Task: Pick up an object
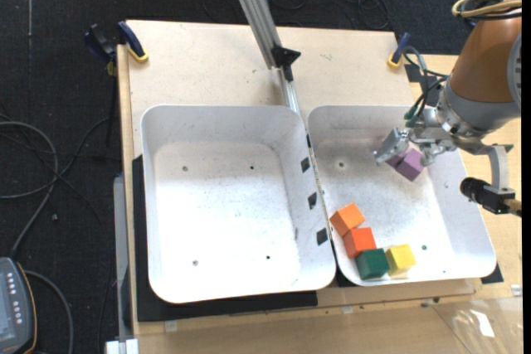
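At the near edge of the right bin (465, 249), four blocks are clustered: a green block (372, 263) and a yellow block (401, 258) side by side, with a red block (359, 240) just behind them and an orange block (348, 217) touching the red one a little farther back. The left bin (166, 145) lies beside it.

Farther in, toward the right side of the right bin, a purple block (409, 163) is seen between the fingers of the gripper (405, 152), which is clenched on it; the block appears tilted and possibly raised off the bin floor, though this cannot be confirmed.

The lift is judged to be the step in hand. It would be done best by keeping the grip firm and raising straight up, slowly, so that the tilted block is not levered out. Sideways travel should be held off until the bin wall is cleared.
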